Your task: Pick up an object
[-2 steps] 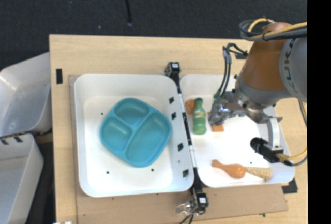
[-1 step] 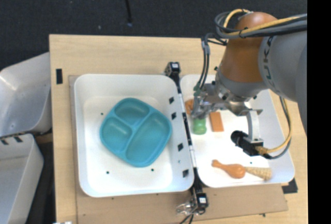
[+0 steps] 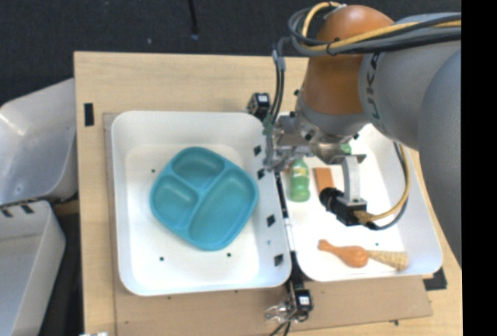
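Fingers: cannot tell if spread or pressed together, hidden under the wrist. Gripper (image 3: 297, 162) sits low over the green bottle (image 3: 298, 184), at the left edge of the right bin (image 3: 425, 249). Bottle is probably light, stiff plastic and a bit slippery (round body); best taken across the middle. Count: one green bottle, one orange block (image 3: 323, 175), one orange bulb toy (image 3: 346, 253), one tan cone (image 3: 390, 258), one teal divided plate (image 3: 203, 199) in the left bin (image 3: 132, 264).

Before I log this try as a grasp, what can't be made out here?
- Gripper: the wrist's orange band above hides it.
- Green object: top hidden under the arm; what it is, and any contact, unclear.
- Small orange block: partly covered.
- Right bin: upper part under the arm.
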{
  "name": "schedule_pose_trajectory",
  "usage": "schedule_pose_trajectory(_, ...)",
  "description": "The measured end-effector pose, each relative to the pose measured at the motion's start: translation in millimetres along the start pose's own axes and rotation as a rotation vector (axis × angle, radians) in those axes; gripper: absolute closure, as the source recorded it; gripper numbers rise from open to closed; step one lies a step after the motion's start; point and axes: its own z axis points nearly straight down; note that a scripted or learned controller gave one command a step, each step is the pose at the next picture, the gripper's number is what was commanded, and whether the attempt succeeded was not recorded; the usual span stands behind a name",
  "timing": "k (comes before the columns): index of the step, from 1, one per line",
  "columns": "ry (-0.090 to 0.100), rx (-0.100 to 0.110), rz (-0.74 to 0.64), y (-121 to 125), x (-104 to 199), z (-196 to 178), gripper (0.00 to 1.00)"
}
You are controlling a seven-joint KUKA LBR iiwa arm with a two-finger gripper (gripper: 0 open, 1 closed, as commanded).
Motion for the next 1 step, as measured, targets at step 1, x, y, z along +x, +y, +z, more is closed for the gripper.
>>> schedule_pose_trajectory(1,-0.001,0.003,0.001,-2.1,51.6,8.2,1.0)
